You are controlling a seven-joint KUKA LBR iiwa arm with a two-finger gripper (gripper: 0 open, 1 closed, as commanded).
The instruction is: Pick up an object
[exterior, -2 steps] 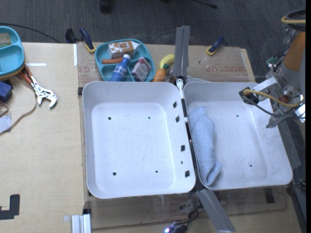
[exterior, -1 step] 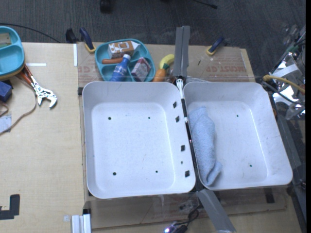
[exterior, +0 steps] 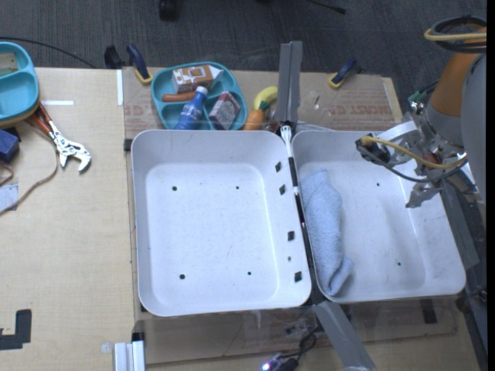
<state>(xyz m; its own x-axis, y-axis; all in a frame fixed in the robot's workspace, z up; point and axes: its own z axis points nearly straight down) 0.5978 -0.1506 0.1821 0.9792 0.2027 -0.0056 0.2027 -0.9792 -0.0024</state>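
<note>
The gripper [exterior: 418,195] is seen over the right bin [exterior: 433,284], near its right wall, half masked by cables; whether it is released or clenched cannot be told. The grey cloth [exterior: 323,230] lies to its left along the bin's left wall. Labels in the blue tray [exterior: 164,107] beyond cannot be read.

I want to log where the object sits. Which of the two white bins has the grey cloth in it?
The right bin, on the arm's side; the grey cloth lies along its left wall. The left bin shows bare white floor.
</note>
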